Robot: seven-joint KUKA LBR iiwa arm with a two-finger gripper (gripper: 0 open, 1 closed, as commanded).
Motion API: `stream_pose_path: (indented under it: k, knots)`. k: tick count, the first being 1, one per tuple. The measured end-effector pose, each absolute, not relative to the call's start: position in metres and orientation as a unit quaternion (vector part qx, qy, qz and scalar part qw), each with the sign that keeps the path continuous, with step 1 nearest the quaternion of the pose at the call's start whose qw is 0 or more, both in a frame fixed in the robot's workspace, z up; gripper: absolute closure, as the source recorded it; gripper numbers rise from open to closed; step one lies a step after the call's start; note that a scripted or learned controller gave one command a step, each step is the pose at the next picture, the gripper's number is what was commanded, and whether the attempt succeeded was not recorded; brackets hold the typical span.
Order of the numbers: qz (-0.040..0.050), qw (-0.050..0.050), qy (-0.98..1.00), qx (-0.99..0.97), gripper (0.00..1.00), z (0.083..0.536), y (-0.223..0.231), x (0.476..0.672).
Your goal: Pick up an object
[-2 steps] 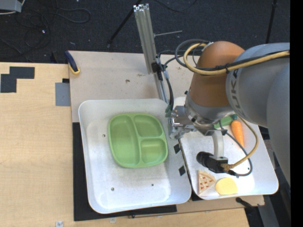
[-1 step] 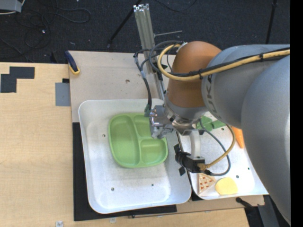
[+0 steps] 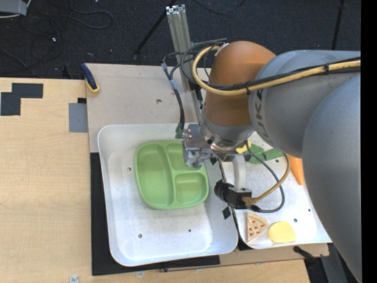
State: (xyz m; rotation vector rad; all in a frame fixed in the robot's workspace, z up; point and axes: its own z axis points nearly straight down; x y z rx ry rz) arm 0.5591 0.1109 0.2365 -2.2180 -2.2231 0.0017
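Green divided tray (image 3: pixel 171 178): light green plastic, three compartments, rounded corners. Lies flat and upright, slightly rotated, directly below and to the left of the jaws, its upper right rim under them. Whether they touch it cannot be told.

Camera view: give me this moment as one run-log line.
gripper: over right rim of green divided plate, fingers unclear | plate: flat in left bin | right bin: pizza slice toy, yellow piece

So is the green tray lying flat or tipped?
Flat, right side up: the green tray rests in the left bin, its three compartments facing up.
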Motion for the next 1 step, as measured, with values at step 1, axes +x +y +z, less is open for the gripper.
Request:
stream_pose_path:
  k: [1]
  knots:
    - [0.0016,0.001,-0.708,-0.706,0.0,0.2354,0.111,0.5585]
